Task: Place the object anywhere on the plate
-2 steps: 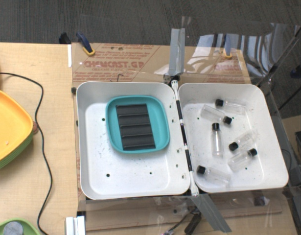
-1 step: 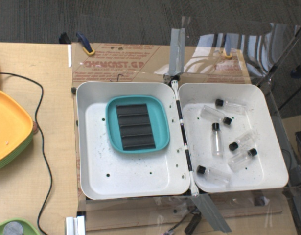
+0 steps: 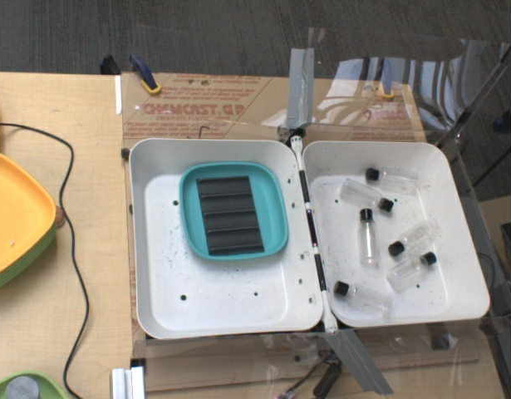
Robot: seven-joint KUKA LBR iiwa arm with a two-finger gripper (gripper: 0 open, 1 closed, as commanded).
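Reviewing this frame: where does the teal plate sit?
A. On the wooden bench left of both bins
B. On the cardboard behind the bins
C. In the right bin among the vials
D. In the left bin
D: the teal plate lies flat inside the left bin, while the clear vials are scattered in the right bin.

**Bright, even light over the bins, glare on clear surfaces**

From my remote station I see soft overhead light on both white bins, washing their floors nearly flat. Shadows are faint, gathering only under the teal plate's rim. Reflections streak the clear panel at upper right and blur the transparent vials into the right bin. The dark carpet looks grainy; focus softens slightly toward the corners.
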